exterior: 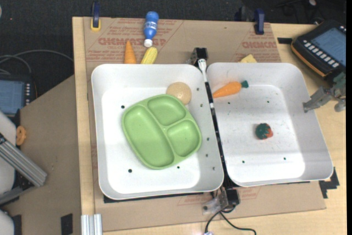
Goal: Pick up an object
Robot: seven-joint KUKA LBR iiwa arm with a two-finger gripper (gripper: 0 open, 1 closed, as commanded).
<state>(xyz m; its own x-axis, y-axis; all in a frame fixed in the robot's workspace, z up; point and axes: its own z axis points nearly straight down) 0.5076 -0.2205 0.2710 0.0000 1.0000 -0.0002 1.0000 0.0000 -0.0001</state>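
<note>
The gripper (pixel 319 99) sits at the right edge of the right bin (pixel 291 168), just over its rim; it carries nothing, and how wide it stands I cannot tell, since it is small and partly cut by the view's edge; it is well apart from every object, so I judge the pick not yet begun

Two candidates lie in the right bin: a toy carrot (pixel 226 89) near the upper left corner, close to the divider between the bins, and a small round red-and-green object (pixel 264 131) near the middle; the left bin (pixel 110 173) holds a green divided plate (pixel 160 130) set at a slant, with a tan ball (pixel 179 92) touching its upper rim

The carrot lies flat, its long axis running nearly left to right with a slight upward tilt to the right; its green top points right, its tip left toward the divider; a grasp across that axis looks the most secure, in my judgement; the round object has no clear axis
</note>
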